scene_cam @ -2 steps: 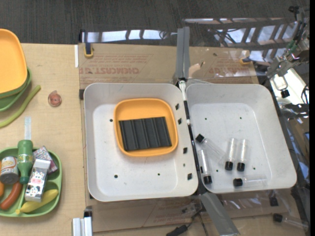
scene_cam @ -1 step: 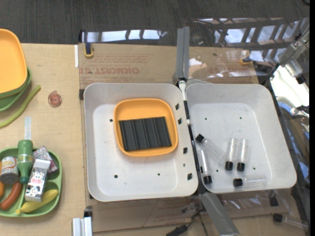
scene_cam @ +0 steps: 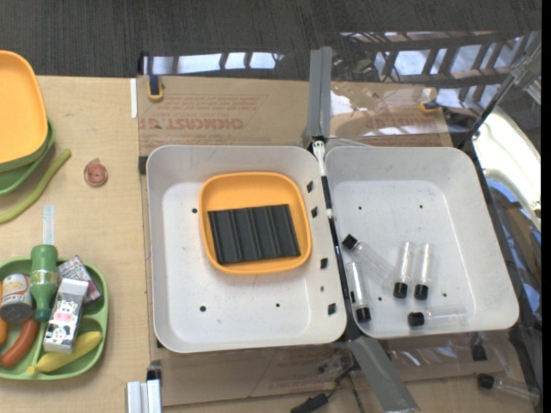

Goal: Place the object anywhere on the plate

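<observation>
A wooden bench carries two shallow white bins; the left bin (scene_cam: 172,317) holds a square orange plate (scene_cam: 255,222) with a ribbed dark mat, while the right bin (scene_cam: 482,256) holds clear plastic tubes (scene_cam: 411,269) with black caps (the gripper's state cannot be told). A good grasp would likely close across one smooth, round tube at its middle, since it may roll, then lower it flat onto the plate.

Wooden bench (scene_cam: 95,127), two white bins (scene_cam: 172,317), green tray (scene_cam: 95,334), cardboard (scene_cam: 224,114)
</observation>
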You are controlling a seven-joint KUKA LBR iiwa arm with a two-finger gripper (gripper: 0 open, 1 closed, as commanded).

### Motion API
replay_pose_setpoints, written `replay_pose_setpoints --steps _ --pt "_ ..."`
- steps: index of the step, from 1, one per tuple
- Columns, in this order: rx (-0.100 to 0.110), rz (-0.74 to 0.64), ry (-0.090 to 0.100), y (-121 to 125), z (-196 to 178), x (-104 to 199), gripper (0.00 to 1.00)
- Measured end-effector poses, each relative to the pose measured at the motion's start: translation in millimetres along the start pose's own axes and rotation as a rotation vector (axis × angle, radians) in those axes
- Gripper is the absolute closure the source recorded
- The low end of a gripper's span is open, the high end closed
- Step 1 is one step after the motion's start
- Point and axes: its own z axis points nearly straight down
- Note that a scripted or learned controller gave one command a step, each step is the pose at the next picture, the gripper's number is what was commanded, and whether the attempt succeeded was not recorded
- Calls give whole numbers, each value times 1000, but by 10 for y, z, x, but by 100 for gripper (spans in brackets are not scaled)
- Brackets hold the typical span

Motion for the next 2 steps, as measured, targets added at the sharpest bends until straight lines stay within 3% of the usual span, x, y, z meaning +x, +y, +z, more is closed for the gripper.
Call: replay_pose_setpoints --steps 1,2 --pt "1 -279 3 -24 13 26 100" --pt "0 -457 2 -43 9 47 100"
